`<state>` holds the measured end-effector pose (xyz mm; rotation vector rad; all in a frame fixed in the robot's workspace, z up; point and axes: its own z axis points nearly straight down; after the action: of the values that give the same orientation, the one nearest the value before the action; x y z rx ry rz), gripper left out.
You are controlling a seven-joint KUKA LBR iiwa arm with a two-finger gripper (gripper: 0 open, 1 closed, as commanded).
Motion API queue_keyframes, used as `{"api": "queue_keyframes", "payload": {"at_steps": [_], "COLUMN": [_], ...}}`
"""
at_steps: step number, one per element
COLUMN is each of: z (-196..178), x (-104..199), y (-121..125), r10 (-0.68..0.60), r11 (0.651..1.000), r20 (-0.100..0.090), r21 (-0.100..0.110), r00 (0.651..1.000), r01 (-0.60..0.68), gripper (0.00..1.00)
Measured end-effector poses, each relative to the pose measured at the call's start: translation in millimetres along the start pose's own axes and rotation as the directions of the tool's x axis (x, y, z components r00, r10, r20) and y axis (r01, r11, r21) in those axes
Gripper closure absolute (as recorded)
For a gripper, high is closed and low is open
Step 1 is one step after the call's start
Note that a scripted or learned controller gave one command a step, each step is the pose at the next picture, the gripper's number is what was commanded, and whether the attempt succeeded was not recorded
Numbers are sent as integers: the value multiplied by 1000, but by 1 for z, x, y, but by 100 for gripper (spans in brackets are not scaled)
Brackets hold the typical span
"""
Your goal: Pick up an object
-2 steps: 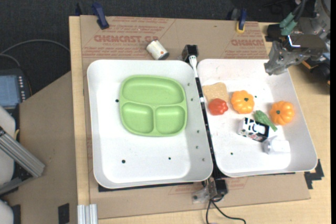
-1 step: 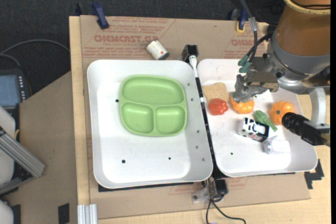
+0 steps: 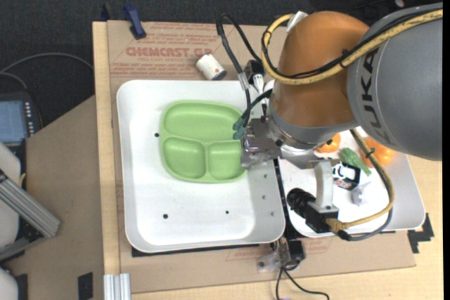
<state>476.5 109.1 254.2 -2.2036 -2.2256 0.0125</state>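
Observation:
A light green divided plate (image 3: 200, 142) lies in the left white bin (image 3: 190, 221), toward its back right. The arm's orange wrist band and grey body hang over the seam between the two bins and cover most of the right bin (image 3: 408, 211). The gripper (image 3: 249, 144) reaches down at the plate's right edge; its lower end is hidden under the wrist. In the right bin an orange object (image 3: 380, 153) and a small toy with green, black and white parts (image 3: 349, 168) peek out beside the arm.
A small white cylinder (image 3: 210, 66) and a blue clip (image 3: 133, 21) lie on the brown board behind the bins. Black cables run along the arm and across the right bin's front. The left bin's front half is bare white floor.

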Motion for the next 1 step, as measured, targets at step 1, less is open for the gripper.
{"api": "queue_keyframes", "payload": {"at_steps": [1], "z": [-188], "x": [39], "y": [2], "r10": [5], "r11": [999], "r20": [-7], "r21": [-32], "r00": [1000], "r01": [-5], "gripper": [100]}}
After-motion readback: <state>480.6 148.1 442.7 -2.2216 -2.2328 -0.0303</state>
